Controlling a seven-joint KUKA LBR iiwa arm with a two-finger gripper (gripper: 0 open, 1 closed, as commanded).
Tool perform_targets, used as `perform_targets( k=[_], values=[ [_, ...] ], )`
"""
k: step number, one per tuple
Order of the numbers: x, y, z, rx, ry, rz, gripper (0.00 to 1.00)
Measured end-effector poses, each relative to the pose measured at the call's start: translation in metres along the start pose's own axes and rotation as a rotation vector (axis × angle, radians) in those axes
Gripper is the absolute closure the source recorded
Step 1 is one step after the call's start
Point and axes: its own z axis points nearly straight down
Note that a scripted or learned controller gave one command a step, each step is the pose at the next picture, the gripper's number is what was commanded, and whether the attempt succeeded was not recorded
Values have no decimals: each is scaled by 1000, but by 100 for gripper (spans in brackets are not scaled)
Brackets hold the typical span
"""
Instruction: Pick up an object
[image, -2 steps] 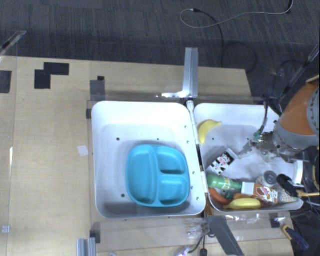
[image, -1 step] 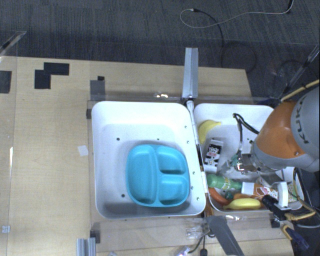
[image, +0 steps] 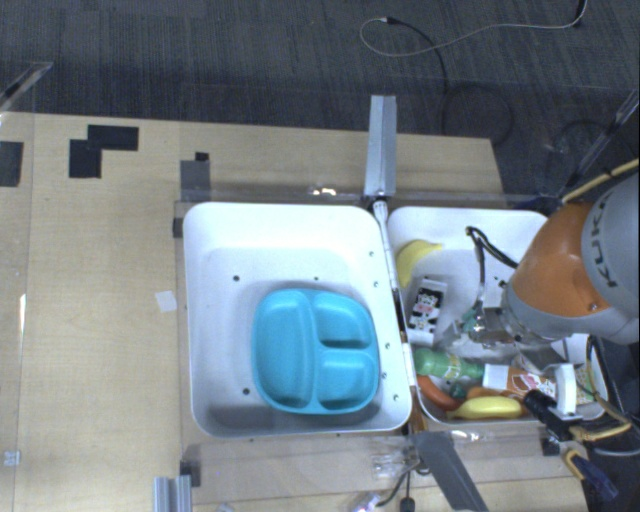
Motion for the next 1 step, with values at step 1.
perform_targets(
  k=[1],
  values=[
    [-52,-9,1,3,5,-427,0]
  ],
)
